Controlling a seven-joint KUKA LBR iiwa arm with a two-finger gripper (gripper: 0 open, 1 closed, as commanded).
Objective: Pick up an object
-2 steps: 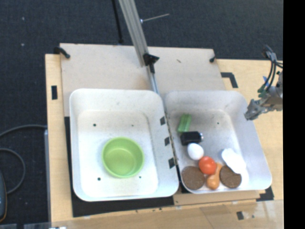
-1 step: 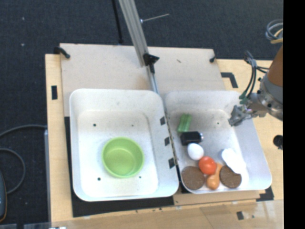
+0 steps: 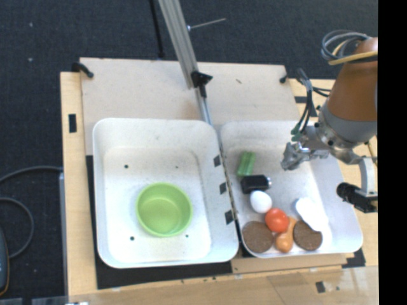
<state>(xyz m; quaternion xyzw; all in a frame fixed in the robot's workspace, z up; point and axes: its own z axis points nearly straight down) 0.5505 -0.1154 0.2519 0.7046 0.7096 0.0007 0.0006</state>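
Right now gripper [image 3: 291,159] hangs over right bin [image 3: 343,234], w/ nothing visibly held — grip state unclear. Nearest pick: black block [image 3: 255,183] just beside green block [image 3: 246,163] — center over one obj, descend straight.

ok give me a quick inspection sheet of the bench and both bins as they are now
surface: wooden bench bearing two white bins, left bin and right bin
job's things: right bin holds green block, black block, white egg, tomato, two brown discs, orange piece, white piece
clutter: green bowl in left bin
grippers: gripper above right bin, holding nothing
cables: grey loops above the arm
surroundings: dark carpet, metal pole
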